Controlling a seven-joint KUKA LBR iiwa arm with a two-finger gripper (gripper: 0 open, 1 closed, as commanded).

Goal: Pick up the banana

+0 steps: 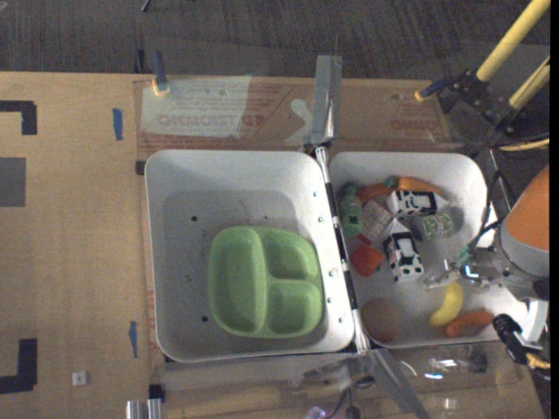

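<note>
The banana (448,305) is seen lying in the right bin (476,171), long axis running from 1 to 7 o'clock. The gripper (460,271) is seen at the banana's 12 o'clock; whether anything is gripped cannot be told. Box lettering is unreadable.

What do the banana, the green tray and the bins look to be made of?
The banana looks like a smooth plastic toy: even yellow, no spots, though the blur leaves that open. The green tray, with three compartments, looks like matte moulded plastic with rounded edges. The left bin and the right bin look like white hard plastic with soft sheen and rounded corners.
</note>
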